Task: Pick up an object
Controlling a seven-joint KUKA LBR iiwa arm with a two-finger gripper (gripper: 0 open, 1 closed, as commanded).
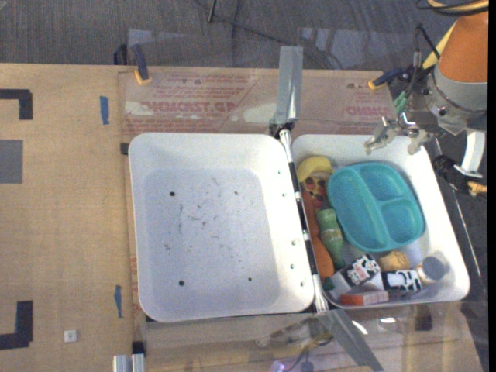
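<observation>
arm (465,53) cut off at right edge

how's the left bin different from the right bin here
The left bin shows its bare, speckled white floor, while the right bin is crowded with things, the biggest a teal divided plate. The claw hangs over the right bin's far rim, away from the left bin. Both are shallow, white and side by side.

— What sits on the bench (62,231) apart from the two bins?

— A sheet of cardboard (201,103) with faded red lettering lies behind them, pinned by an orange clamp (141,70) at its left corner.

— Anything on the wood itself?

— Strips of blue tape (104,109) and black corner marks (18,103) to the left. Dark cables (225,10) trail over the grey floor (70,14) beyond.
</observation>
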